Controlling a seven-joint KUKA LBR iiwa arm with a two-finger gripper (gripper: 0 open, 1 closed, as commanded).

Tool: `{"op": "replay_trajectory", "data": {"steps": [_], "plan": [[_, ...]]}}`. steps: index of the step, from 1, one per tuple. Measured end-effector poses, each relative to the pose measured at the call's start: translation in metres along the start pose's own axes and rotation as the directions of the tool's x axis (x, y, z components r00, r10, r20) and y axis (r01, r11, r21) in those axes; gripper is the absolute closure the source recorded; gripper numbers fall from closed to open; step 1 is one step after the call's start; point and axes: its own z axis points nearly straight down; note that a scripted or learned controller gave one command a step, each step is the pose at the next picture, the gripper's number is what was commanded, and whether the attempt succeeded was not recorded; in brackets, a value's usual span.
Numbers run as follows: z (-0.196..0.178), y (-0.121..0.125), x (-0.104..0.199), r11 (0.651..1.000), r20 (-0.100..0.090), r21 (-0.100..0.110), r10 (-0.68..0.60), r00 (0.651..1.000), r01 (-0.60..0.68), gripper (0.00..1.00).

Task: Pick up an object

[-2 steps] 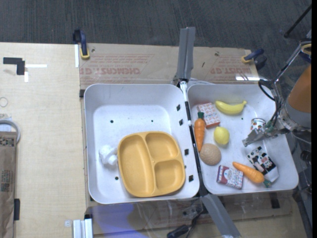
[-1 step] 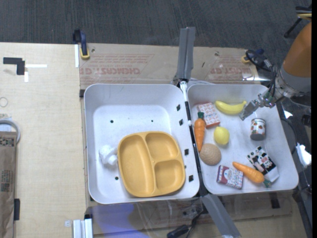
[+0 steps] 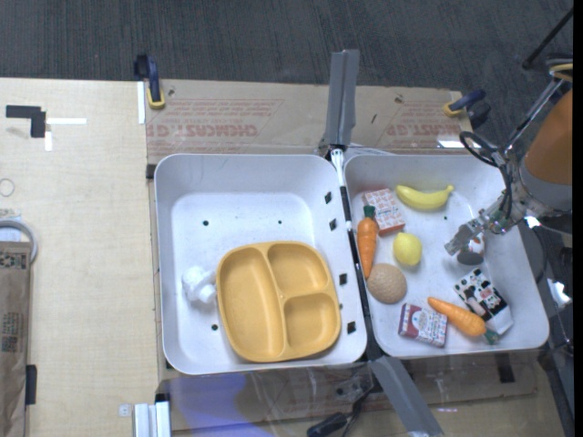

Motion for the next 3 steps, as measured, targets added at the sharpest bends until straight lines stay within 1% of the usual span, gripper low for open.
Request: {"op": "replay_trajectory", "data": {"steps": [1, 2, 3], "plan": [[-0.095, 0.02, 0.011, 0.99, 0.003, -0.002, -0.14, 0.99, 0.14, 0.0], [-0.009, -0.002, 0.001, 0.974, 0.001, -0.001, -0.228, 0.974, 0.228, 0.0], [-0.079, 0.048, -0.017, 0.891, 0.006, -0.002, -0.454, 0.891, 0.454, 0.0]]}}
